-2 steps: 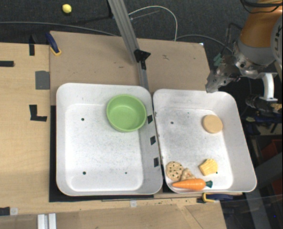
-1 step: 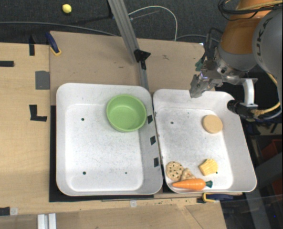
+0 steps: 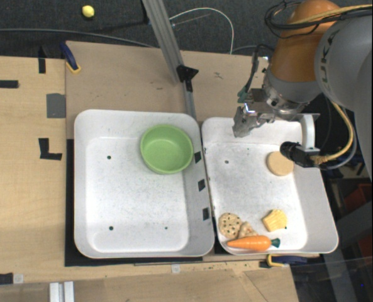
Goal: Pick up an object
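Observation:
My gripper point(image 3: 241, 129) hangs over the far left corner of the right bin point(image 3: 255, 181), with nothing seen between its fingers. A round tan biscuit point(image 3: 278, 163) lies to its right in that bin. Near the bin's front edge lie a brown cookie point(image 3: 229, 223), a yellow cheese-like piece point(image 3: 274, 219) and an orange carrot point(image 3: 253, 243). A green bowl point(image 3: 167, 148) sits at the far right of the left bin point(image 3: 111, 194).
A grey metal pole point(image 3: 164, 30) slants down to the gap between the bins. A small yellow ball point(image 3: 88, 11) lies on the dark floor at the back left. Cables loop behind the arm.

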`<state>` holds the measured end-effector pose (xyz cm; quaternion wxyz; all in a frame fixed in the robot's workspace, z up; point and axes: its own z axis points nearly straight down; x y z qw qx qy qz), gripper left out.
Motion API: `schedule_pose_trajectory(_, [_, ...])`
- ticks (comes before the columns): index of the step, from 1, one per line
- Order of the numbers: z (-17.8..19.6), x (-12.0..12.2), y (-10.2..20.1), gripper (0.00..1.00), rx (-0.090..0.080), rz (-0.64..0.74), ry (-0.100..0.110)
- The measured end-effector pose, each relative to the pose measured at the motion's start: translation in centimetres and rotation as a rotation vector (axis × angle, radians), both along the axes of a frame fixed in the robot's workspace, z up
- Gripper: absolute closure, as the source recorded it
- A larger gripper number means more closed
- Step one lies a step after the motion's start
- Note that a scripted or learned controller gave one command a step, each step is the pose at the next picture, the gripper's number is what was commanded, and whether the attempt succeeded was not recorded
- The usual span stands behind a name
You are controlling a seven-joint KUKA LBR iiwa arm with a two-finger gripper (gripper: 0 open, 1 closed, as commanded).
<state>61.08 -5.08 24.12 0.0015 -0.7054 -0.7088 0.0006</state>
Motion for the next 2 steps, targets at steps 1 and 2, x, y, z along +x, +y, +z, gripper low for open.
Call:
schedule_pose_trajectory(1, [0.4,-0.6,6.0,1.00,0.001,0.003,-0.001])
schedule_pose_trajectory(2, [0.9,-1.7,11.3,1.00,0.000,0.003,-0.001])
